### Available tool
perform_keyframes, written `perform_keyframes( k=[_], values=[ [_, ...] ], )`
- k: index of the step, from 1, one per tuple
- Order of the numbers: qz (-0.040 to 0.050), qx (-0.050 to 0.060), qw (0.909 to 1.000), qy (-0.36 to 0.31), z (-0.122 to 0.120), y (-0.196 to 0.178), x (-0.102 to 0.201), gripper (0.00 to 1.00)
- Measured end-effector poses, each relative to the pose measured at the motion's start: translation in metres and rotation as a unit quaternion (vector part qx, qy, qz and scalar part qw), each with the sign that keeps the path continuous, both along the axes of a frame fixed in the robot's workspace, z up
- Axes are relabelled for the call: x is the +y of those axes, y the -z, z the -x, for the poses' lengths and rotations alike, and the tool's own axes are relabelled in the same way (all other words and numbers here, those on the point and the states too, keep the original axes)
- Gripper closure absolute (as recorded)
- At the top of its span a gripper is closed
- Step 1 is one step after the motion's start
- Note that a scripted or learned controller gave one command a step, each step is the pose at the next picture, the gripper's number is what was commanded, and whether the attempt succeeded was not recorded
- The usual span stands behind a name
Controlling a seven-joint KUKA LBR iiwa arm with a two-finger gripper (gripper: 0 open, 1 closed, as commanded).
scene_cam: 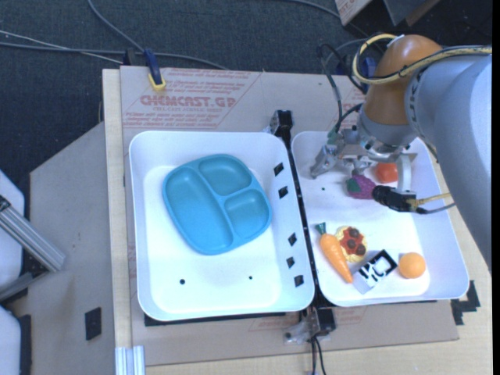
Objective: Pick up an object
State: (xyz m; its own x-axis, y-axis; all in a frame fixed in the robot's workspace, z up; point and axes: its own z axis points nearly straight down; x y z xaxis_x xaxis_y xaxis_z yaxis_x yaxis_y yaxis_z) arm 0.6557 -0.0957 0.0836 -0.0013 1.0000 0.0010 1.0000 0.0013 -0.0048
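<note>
The claw hangs low over the far end of the right bin, close above a purple toy with an orange-red piece just beside it. Whether the claw is spread or pressed together I cannot tell; the wrist hides its tips, and nothing can be seen pinched between them.

The likely trouble is crowding: purple toy and orange-red piece lie so near each other that a closing grip may catch both or nudge one aside. The bin wall is also near, so a tip could strike it.

Other candidates lie toward the near end: a carrot, a pizza slice, a black-and-white block and an orange ball.

The left bin holds a blue divided plate.

Red print on the bench board reads roughly "CHEMCAST GP" (smaller lines are illegible).
</note>
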Motion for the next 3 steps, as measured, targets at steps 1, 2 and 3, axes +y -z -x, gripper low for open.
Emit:
perform_keyframes(
  k=[1, 2, 3],
  values=[
    [-0.0001, -0.003, 1.0, 0.0, -0.002, -0.014, 0.0, 1.0],
    [0.001, -0.006, 1.0, 0.001, -0.001, -0.071, -0.009, 1.0],
    [0.0009, -0.006, 1.0, 0.0, -0.003, -0.125, -0.009, 1.0]
  ],
)
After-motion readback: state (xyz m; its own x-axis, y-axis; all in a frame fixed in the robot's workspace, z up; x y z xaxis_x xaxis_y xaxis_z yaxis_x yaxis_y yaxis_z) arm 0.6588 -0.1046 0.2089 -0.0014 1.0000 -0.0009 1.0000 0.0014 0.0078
